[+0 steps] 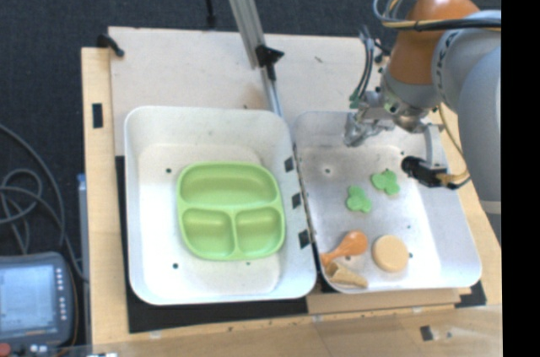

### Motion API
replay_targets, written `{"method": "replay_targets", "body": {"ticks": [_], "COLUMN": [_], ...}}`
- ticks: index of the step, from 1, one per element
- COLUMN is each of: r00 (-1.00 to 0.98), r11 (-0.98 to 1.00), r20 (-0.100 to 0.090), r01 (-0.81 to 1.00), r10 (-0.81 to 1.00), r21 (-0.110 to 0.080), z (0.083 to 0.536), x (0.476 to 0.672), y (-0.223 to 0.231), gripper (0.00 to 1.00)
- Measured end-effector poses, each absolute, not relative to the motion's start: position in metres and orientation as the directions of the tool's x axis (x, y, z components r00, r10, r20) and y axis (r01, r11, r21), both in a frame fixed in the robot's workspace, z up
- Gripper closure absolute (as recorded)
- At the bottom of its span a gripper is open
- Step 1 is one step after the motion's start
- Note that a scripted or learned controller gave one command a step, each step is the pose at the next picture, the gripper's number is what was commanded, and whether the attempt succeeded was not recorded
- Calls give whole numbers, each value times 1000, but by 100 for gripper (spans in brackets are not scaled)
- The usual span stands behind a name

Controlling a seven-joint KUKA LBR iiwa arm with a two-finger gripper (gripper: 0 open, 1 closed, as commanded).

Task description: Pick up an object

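- Toward the upper right of the frame, the tool [358, 130] hangs over the far end of the right bin [439, 250]; whether it is wide or narrow I cannot tell.
- Below it, mid-bin, lie two green pieces [359, 199] [387, 182], apparently apart from the tool.
- Near the bin's lower edge sit a tan disc [391, 253], an orange drumstick-shaped toy [347, 246] and a cone [346, 272].
- Left of centre, the left bin [152, 144] holds a green divided plate [230, 210].
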State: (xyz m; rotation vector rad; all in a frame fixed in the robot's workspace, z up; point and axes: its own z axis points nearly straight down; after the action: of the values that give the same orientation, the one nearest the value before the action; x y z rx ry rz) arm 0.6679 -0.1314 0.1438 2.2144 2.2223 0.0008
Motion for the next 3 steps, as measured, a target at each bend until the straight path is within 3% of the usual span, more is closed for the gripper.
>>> {"method": "replay_targets", "body": {"ticks": [1, 3], "r00": [-3, -6], "r11": [3, 6], "r20": [-1, -2], "r01": [1000, 1000], "r10": [1000, 1000], "r21": [7, 8], "z": [192, 301], "x": [677, 675], "y": [-132, -134], "gripper": [100, 100]}}
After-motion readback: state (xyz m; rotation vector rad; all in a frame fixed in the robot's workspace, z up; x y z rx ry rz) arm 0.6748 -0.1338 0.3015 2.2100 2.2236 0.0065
